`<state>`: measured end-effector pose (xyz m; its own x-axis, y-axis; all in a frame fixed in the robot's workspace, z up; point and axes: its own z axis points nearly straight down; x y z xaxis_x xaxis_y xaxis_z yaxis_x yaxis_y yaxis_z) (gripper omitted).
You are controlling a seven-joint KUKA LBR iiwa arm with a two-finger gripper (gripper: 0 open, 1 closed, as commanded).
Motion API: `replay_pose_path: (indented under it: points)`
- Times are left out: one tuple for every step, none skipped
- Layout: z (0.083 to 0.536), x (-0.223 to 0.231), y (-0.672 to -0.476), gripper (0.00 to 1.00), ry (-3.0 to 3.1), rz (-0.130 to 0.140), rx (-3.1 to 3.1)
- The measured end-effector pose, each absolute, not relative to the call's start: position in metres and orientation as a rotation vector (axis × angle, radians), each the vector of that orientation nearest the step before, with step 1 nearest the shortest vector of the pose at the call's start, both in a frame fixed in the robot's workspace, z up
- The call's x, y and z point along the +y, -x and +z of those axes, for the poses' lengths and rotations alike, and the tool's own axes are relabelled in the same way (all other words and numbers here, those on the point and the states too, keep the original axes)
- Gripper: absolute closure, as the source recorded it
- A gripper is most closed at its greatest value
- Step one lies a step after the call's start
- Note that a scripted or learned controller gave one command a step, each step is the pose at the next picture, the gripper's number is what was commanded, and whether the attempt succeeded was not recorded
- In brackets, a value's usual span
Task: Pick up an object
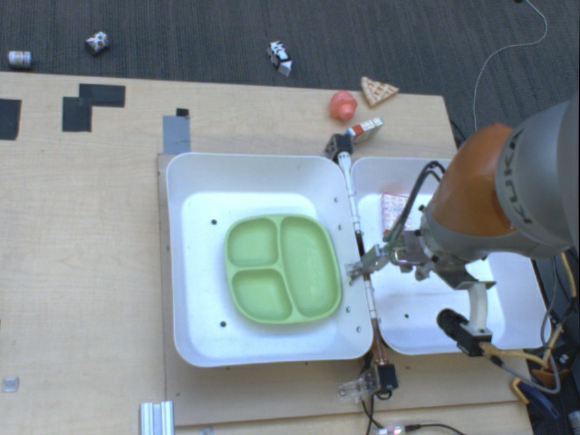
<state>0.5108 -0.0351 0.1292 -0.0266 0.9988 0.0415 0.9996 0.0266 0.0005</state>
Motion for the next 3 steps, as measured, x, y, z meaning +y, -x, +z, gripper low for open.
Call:
replay_pose_path:
  points:
    - [0.1291, -0.0351, -0.5109, 0.0, 2.171, -0.046, -2.23]
    - [0.1291, -0.0351, -0.5109, 0.0, 2.172, -0.046, -2.23]
    - [0.1254, -0.0379, -0.5201, 0.0, 2.153, -0.04, -2.221]
